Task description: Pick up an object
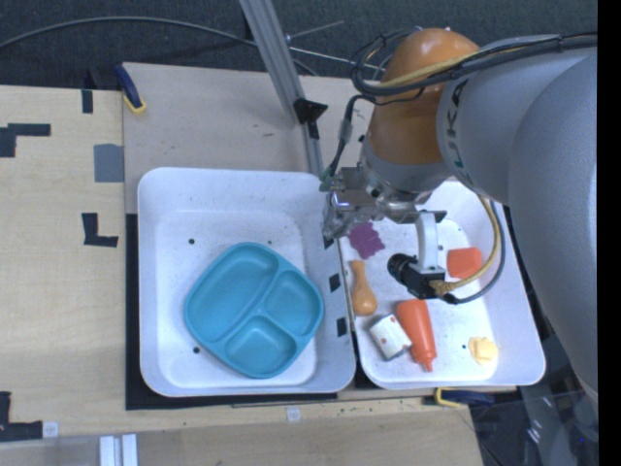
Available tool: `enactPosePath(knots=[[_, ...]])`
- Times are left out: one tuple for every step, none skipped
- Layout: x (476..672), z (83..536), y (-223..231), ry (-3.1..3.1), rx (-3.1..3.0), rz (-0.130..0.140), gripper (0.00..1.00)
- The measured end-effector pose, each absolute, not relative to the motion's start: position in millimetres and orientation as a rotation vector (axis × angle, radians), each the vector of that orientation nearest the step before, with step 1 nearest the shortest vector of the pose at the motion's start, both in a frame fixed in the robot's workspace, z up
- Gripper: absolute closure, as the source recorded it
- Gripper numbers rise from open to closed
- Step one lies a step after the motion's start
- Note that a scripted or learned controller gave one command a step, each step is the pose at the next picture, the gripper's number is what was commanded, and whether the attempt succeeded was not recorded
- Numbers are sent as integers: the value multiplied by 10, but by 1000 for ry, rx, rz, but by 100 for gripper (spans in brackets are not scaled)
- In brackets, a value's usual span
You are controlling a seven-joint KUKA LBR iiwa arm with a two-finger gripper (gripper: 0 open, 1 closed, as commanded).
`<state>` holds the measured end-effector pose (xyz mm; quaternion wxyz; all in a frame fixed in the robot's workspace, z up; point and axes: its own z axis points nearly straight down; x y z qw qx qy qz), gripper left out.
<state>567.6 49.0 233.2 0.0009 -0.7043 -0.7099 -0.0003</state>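
Note:
My gripper [342, 214] hangs over the left edge of the right bin [514, 357], just left of a purple object [366, 238]. Below it lie a tan gourd-shaped toy [361, 290], a small white block [388, 336] and an orange carrot-like toy [418, 330]. An orange-red block [464, 260] sits to the right and a small yellow piece [482, 349] lies near the bin's front right corner. Nothing shows between the fingers.
The left bin [165, 260] holds a blue divided plate [254, 307]. A grey metal pole [277, 56] slants down from the top to the bins' divide. A black part of the arm's cabling [412, 272] hangs over the right bin. The large grey arm covers the right side.

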Motion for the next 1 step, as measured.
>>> enactPosePath(knots=[[5817,2255,909,-2227,-2214,1,100]])
